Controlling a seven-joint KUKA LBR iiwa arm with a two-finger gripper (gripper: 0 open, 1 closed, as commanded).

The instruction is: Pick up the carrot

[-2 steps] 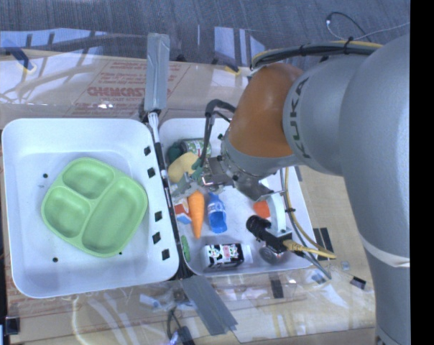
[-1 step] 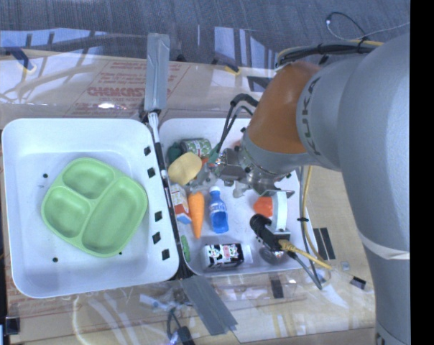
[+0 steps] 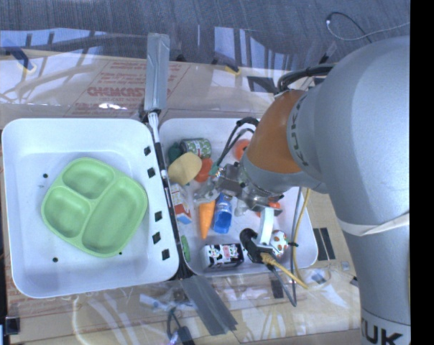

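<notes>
The carrot [image 3: 205,219] is a small orange cone lying in the right bin [image 3: 307,244], near its left wall, with its tip pointing toward the front. A blue bottle [image 3: 223,217] lies right beside it on the right. My gripper [image 3: 215,187] hangs low over the middle of the right bin, just behind the carrot and the bottle. The grey wrist with its orange band [image 3: 274,141] hides much of the bin's right half. Nothing shows as held.
Around the carrot are a yellow rounded item [image 3: 185,168], a green can [image 3: 196,147] and a black-and-white carton [image 3: 224,254]. A small ball-like toy [image 3: 276,242] sits at front right. The left bin [image 3: 23,157] holds a green divided plate [image 3: 95,206].
</notes>
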